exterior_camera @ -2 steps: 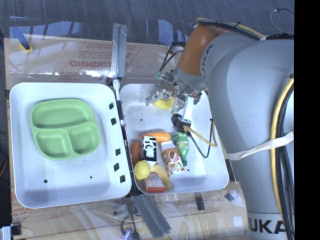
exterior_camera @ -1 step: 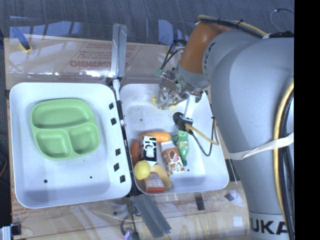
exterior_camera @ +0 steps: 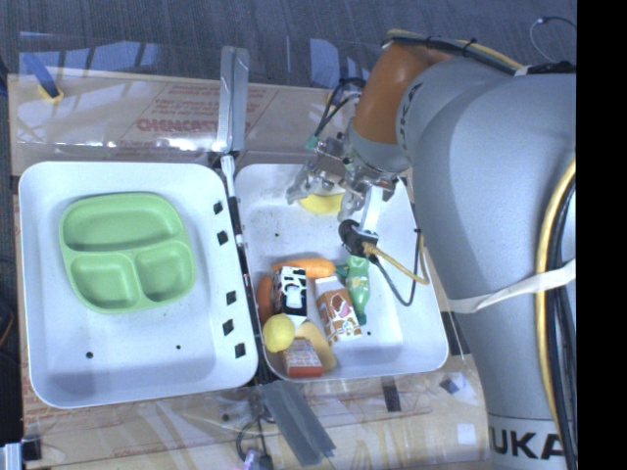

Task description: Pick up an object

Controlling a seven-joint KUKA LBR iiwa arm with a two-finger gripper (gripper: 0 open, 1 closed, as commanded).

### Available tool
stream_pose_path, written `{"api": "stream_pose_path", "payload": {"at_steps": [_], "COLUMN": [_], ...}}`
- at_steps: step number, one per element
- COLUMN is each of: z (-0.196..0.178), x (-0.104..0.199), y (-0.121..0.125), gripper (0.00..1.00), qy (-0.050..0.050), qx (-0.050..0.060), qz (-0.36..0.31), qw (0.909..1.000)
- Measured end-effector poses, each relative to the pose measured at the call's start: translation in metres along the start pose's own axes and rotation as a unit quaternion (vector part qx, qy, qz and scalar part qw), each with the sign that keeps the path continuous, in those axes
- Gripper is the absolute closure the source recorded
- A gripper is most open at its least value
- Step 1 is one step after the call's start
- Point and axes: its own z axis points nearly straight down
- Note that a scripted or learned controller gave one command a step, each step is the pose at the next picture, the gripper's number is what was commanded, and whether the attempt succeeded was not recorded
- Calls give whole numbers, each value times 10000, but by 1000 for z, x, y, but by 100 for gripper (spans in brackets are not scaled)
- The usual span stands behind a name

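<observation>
My gripper is low over the far end of the right bin, hanging from the grey arm with the orange band. A small yellow object lies on the bin floor directly under it, partly hidden by the gripper. Whether the gripper is touching it I cannot tell. Toward the near end of the same bin lies a cluster: a carrot, a black-and-white box, an orange carton, a green bottle, a lemon and a banana.
The left bin holds a green divided plate. A ridge with black clips separates the two bins. The arm's bulky grey body and its cables overhang the right bin's right side.
</observation>
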Motion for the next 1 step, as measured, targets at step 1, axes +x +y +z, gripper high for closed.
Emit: {"api": "stream_pose_path", "payload": {"at_steps": [1], "z": [-70], "x": [56], "y": [-25], "gripper": [0], "qy": [8], "qx": [-35], "qz": [289], "qw": [9996]}}
